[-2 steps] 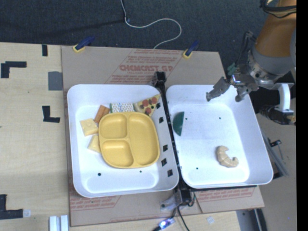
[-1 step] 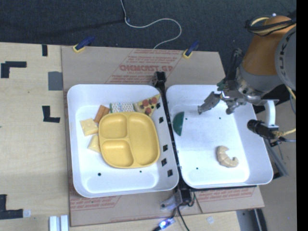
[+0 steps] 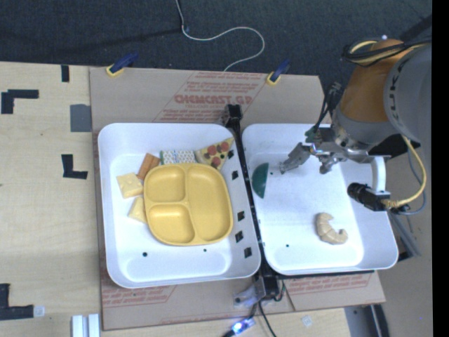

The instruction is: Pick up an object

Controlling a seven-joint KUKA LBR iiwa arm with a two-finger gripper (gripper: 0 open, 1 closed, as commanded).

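Hand (image 3: 309,159) hovered spread and empty over the right bin (image 3: 365,255), nothing pinched. I saw the croissant (image 3: 330,229) lying on the floor of that bin, well apart. Grasp not started.

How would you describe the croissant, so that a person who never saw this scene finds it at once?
Look in the right white bin, the one under the gripper. Near its front right corner lies the croissant, a small tan curved pastry. The bin's other item, a dark green object, sits against the left wall.
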